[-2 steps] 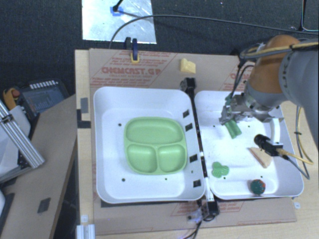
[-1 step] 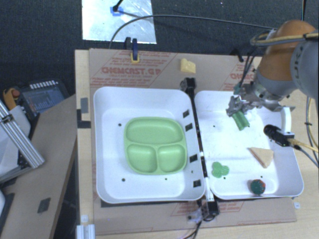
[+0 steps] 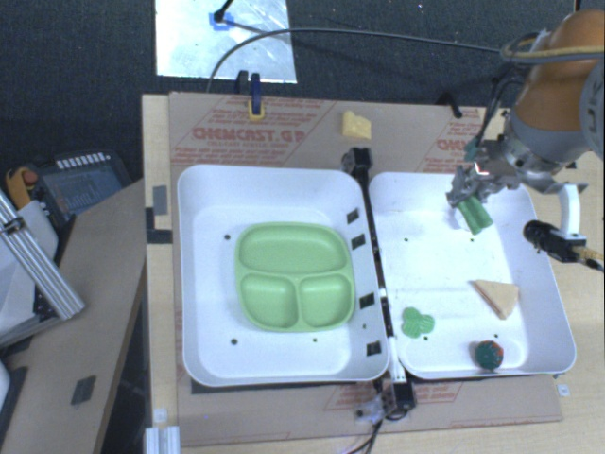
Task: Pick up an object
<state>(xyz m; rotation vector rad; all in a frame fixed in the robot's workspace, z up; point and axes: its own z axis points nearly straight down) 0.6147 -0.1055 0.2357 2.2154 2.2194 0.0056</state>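
The scene is lit evenly and brightly from above, and only soft, faint shadows are cast inside the white bins [image 3: 284,183]. Strong glare is seen on the foil sheet [image 3: 227,22] at upper left. Slight softness is noticed throughout.

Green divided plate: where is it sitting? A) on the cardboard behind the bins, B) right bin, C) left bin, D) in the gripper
C: the green divided plate lies flat on the floor of the left bin, while the gripper is over the right bin by a green block.
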